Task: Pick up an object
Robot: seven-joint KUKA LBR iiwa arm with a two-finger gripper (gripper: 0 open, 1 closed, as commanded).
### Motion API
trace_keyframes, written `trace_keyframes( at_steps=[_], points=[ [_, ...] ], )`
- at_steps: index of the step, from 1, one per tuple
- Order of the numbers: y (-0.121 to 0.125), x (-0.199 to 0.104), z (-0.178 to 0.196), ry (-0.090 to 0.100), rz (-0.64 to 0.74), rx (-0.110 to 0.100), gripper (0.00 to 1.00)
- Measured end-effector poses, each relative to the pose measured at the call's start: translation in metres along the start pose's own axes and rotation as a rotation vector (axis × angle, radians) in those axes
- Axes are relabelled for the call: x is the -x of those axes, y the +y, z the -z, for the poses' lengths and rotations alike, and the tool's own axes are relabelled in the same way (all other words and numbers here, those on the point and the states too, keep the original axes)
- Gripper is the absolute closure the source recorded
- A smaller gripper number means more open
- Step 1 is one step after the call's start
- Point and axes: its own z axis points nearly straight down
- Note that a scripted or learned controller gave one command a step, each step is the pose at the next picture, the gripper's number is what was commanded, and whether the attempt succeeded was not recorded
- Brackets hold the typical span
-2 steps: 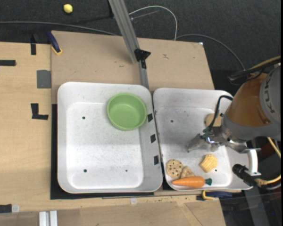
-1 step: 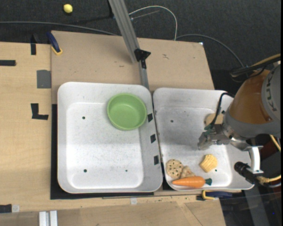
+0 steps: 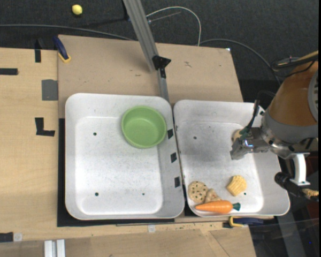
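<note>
My gripper (image 3: 239, 148) hangs low over the right part of the right bin (image 3: 214, 116), its fingers pointing down toward the bin floor. Nothing shows between them. Below it lies a yellow corn-like piece (image 3: 236, 185). Along the bin's front edge rest a brown cookie (image 3: 197, 189), a second cookie piece (image 3: 212, 196) and an orange carrot (image 3: 216, 208) with a green tip. A green bowl (image 3: 144, 126) sits at the upper right of the left bin (image 3: 96, 159).
A grey metal pole (image 3: 142, 28) slants in from the top toward the gap between the bins. A small yellow ball (image 3: 77, 9) lies on the dark floor at the top left. The arm's orange and grey body (image 3: 294, 111) covers the right bin's right rim.
</note>
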Motion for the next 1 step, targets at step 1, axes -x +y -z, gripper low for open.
trace_keyframes(
  at_steps=[1],
  points=[
    [0.0015,-0.0001,0.0527,0.000,0.000,0.000,1.00]
  ],
)
